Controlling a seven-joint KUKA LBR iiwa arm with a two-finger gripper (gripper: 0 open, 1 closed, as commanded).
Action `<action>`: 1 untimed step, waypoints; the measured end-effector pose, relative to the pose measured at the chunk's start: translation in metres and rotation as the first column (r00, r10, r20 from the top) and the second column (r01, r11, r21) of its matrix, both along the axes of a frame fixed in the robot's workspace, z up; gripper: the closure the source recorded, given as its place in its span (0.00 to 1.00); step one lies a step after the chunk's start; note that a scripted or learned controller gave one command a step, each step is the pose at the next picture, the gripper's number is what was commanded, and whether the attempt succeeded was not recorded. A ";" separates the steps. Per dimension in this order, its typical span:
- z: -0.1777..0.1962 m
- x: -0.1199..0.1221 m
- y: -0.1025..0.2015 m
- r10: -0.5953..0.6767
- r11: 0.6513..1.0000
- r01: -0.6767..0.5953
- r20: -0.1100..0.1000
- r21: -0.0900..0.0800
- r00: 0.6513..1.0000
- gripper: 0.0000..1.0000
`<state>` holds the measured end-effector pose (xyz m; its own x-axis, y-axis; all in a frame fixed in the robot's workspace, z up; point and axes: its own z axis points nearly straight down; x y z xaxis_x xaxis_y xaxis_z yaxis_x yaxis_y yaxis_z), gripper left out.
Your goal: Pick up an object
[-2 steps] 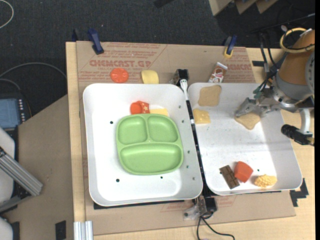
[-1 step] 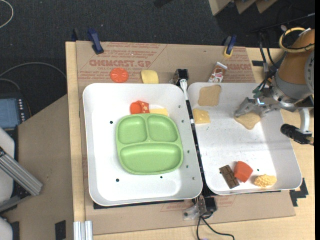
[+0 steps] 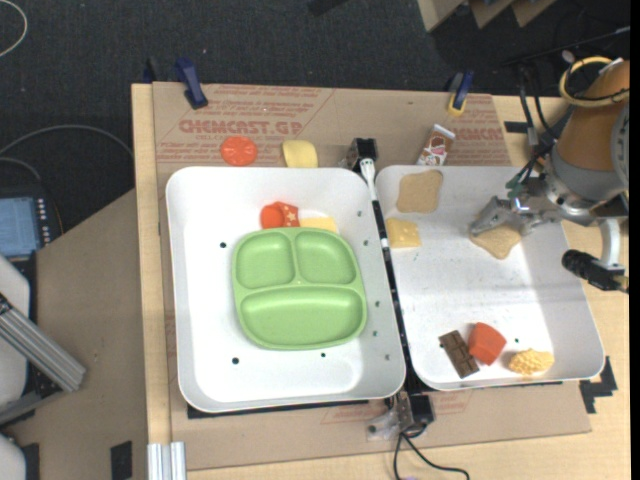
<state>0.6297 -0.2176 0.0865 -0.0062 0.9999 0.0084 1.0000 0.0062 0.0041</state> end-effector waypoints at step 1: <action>0.012 0.000 -0.004 0.000 1.000 0.001 0.003 -0.009 1.000 1.00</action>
<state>0.6299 -0.2213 0.0985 -0.0057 1.0000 -0.0011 1.0000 0.0057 0.0076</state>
